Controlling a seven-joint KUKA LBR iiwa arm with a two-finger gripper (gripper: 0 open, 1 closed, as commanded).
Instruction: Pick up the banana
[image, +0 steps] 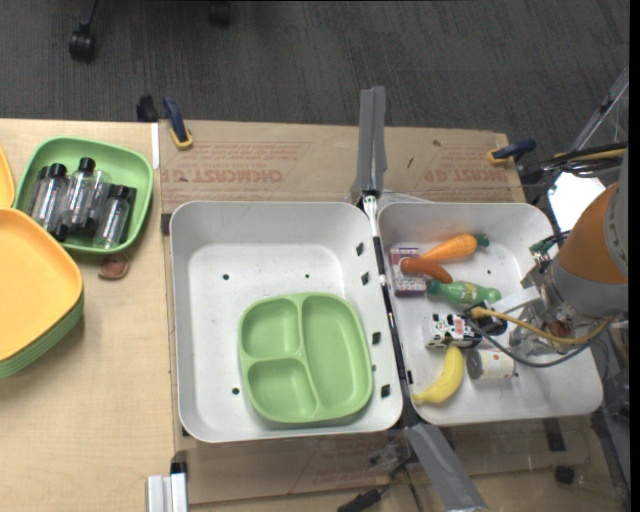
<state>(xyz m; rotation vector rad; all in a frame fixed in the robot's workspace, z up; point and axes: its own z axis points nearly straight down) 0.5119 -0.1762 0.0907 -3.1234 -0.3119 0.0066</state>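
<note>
We see a yellow banana (444, 377) in the white right bin (560, 400), near an orange carrot (447, 248) with green top and a green bottle (462, 292). The white left bin (200, 300) has a light green divided plate (303, 356). The arm (598, 255) is grey with orange.

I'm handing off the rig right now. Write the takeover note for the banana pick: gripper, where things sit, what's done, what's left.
Gripper: low over the right bin's right side, among cables; its state cannot be read.
Banana: lying on the right bin's floor near the front edge, apart from the gripper, beside a white cup.
Also in that bin: carrot, green bottle.
Left bin: holds a green divided tray.
Done: nothing yet; banana not lifted.
Left: move to the banana, grasp, lift.
</note>
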